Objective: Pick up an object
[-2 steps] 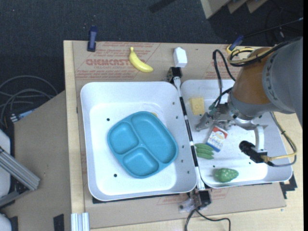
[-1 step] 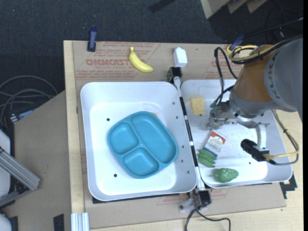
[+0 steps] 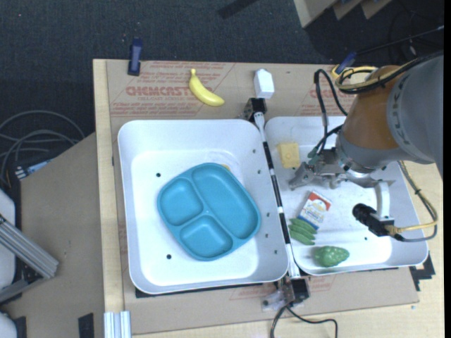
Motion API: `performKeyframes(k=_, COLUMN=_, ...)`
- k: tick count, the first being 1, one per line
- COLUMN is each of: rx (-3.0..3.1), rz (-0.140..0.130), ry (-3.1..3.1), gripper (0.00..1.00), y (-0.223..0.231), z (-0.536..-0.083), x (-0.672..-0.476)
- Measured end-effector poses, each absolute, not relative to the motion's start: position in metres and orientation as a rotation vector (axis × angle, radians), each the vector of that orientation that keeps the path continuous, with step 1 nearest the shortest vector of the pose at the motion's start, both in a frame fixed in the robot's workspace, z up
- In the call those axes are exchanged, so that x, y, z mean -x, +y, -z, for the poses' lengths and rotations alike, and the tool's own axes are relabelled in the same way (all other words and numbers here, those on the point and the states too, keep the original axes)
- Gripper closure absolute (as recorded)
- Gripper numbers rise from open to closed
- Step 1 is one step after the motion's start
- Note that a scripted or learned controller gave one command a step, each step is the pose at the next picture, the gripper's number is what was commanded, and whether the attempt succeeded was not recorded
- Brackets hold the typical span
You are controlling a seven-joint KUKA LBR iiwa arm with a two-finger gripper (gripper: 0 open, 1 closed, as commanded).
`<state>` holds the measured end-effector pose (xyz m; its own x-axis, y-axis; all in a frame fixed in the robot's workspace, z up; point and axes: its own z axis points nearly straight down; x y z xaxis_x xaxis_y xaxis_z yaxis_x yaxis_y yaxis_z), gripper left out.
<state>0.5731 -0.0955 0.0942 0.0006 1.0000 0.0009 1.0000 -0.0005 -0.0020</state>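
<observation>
Over the right bin (image 3: 394,259) I hung with my wrist bent low, orange band (image 3: 366,122) above it, and my claw (image 3: 317,174) sat near the bin's left wall; I could not tell how it stood. Free floor lay toward the near right corner. Below my claw lay a small carton (image 3: 315,208), a green pod (image 3: 303,231) and a green lump (image 3: 330,255), perhaps broccoli; a yellow block (image 3: 289,153) lay behind. A blue divided plate (image 3: 206,211) sat in the left bin (image 3: 141,160). A banana (image 3: 204,90) lay outside, on the bench (image 3: 113,111).
</observation>
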Motion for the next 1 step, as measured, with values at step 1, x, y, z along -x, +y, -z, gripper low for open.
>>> performKeyframes(k=1, rx=2.22, rz=-0.002, ry=-2.219, gripper=0.0, y=-0.1006, z=-0.0841, x=-0.5374)
